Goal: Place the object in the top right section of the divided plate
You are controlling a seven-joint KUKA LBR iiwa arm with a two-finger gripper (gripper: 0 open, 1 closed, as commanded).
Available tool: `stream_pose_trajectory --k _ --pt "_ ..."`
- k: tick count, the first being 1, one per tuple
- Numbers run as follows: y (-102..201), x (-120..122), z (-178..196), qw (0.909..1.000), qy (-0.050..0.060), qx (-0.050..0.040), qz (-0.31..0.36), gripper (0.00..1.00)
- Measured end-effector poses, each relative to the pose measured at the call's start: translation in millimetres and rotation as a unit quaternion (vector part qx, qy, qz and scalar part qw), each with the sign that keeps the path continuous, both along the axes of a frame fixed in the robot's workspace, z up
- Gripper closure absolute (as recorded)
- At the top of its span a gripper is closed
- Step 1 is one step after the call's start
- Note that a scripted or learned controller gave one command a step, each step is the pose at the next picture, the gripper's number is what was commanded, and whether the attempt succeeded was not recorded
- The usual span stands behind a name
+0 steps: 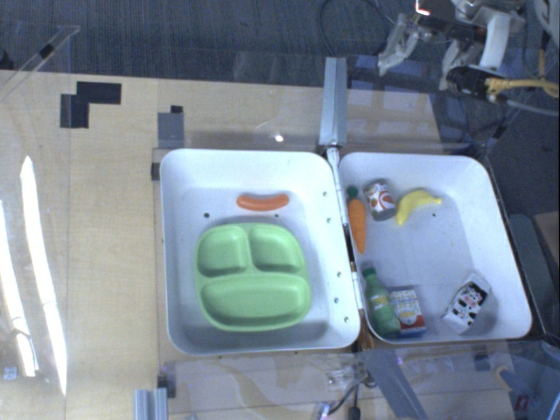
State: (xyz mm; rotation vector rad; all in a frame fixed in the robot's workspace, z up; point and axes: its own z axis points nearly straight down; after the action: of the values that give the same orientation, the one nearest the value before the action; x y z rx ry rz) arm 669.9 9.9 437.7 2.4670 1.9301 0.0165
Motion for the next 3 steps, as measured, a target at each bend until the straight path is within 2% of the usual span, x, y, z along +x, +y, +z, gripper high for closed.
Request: stream_pose_trajectory --k 3 --pt "0.0 -0.1 -0.6 1.0 0.001 -0.0001 0.0 0.0"
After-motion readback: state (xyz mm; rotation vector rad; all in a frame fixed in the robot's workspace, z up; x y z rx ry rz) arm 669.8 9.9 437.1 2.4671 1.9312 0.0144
